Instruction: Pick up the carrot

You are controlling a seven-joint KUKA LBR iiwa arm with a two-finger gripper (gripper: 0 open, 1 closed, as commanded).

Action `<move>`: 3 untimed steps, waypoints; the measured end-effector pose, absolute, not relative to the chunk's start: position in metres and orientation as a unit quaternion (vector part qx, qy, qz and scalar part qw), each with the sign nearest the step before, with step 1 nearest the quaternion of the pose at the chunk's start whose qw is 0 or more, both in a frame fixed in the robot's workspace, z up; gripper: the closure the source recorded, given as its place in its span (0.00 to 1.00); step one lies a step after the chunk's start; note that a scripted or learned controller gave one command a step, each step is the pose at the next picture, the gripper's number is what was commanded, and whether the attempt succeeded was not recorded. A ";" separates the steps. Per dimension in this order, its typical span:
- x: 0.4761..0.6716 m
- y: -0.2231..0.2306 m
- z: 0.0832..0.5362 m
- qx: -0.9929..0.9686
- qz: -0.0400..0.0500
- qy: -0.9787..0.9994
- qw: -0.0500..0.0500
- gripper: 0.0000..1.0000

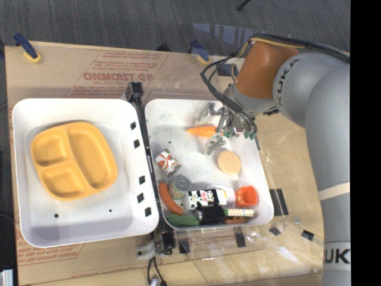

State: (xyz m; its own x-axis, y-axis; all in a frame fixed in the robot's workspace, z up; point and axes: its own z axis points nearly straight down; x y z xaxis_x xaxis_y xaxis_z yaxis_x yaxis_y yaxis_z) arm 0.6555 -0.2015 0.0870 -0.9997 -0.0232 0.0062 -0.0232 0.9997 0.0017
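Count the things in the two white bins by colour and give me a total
Yellow: 1, the divided tray in the left bin.
Orange or red: 3, the carrot, the orange cup, the red sausage.
Tan: 1, the round disc.
Green: 1, the vegetable.
Printed packs and cans: 3.
Total: 9.
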 end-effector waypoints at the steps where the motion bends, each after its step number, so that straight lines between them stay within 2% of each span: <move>1: 0.658 -0.199 0.093 -0.049 0.000 -0.999 0.000 0.00; 2: 0.655 -0.211 0.094 -0.200 0.000 -0.980 -0.002 0.00; 3: 0.645 -0.211 0.092 -0.335 0.000 -0.942 0.001 0.00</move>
State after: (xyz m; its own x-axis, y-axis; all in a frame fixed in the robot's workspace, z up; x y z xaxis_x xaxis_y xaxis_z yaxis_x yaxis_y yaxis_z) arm 0.6455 -0.2106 0.0924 -0.7761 0.6306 0.0016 0.6306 0.7761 -0.0012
